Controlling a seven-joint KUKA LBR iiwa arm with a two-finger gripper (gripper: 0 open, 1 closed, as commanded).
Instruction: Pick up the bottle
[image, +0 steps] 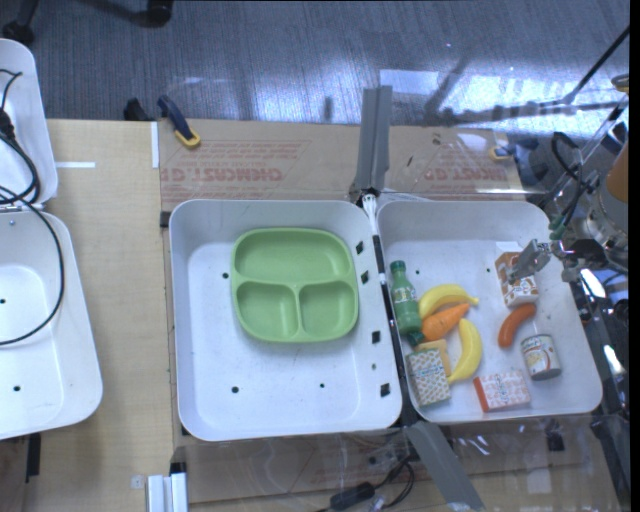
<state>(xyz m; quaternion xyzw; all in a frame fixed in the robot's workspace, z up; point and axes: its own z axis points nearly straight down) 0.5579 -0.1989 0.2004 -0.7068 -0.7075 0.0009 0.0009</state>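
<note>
The gripper (530, 258) hangs over the right bin (470, 225) near its back right corner, just above a small carton (519, 288); whether its fingers are parted or closed cannot be told, and nothing shows between them. The bottle (404, 302), green with a green cap, lies along this bin's left wall, touching a banana (447, 297) and a carrot (445, 320). A second banana (466, 350), a patterned box (429, 375), a flat orange packet (502, 390), a can (540, 356) and a sausage (516, 323) crowd the front half, leaving bare floor only along the back. The left bin (200, 380) holds a green three-part tray (295, 284) near its back, with smooth white floor open along the front.
</note>
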